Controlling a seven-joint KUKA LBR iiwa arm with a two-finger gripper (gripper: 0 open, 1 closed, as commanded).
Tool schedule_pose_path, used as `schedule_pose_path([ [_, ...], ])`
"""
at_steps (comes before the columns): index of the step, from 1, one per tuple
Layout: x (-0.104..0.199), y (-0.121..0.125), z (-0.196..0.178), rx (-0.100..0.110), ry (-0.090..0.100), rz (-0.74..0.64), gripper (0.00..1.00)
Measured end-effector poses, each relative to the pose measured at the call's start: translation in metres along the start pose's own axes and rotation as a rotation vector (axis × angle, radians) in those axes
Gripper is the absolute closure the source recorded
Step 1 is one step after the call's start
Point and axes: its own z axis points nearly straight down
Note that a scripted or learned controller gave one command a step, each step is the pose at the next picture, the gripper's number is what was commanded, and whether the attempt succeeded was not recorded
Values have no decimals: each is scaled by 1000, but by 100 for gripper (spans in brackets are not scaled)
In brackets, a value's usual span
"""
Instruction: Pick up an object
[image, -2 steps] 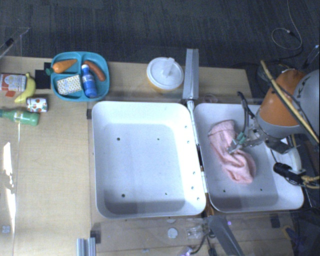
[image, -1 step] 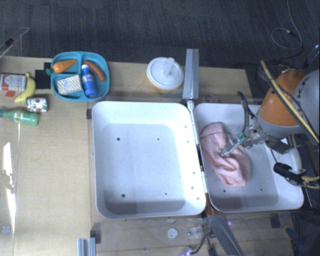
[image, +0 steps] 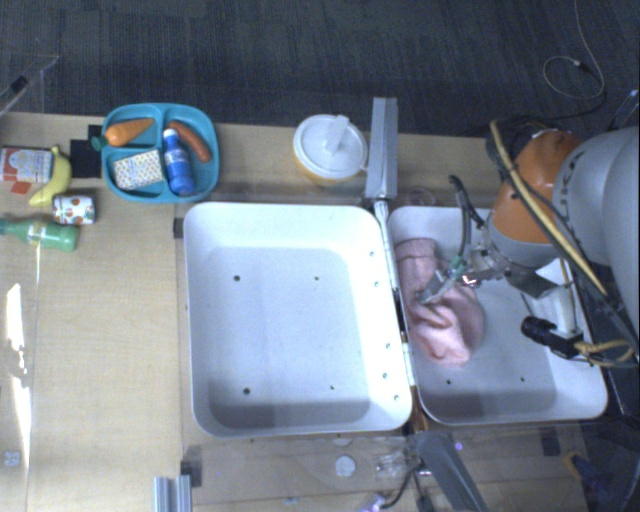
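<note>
A crumpled pink cloth (image: 436, 305) lies in the right bin (image: 520, 390), against its left wall. My gripper (image: 443, 283) comes in from the right and sits low over the middle of the cloth, its tips down at the fabric. The grey arm with its orange band (image: 535, 195) covers the bin's upper right part. Whether any fabric is pinched between the tips is hidden from this angle.
The left bin (image: 290, 320) stands beside the right one, with a metal divider post (image: 381, 150) above their seam. A white lidded cup (image: 330, 147) stands behind the bins. At the far left sit a blue tray of toy food (image: 160, 152), a banana (image: 52, 178), a can (image: 73, 209) and a green bottle (image: 42, 234).
</note>
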Motion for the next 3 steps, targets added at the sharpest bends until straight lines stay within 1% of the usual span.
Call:
schedule_pose_path([
  [1, 1, 3, -9, -4, 0, -4, 100],
  [2, 10, 82, -91, 12, 9, -268, 100],
  [3, -29, 66, -104, 19, 5, 247, 100],
])
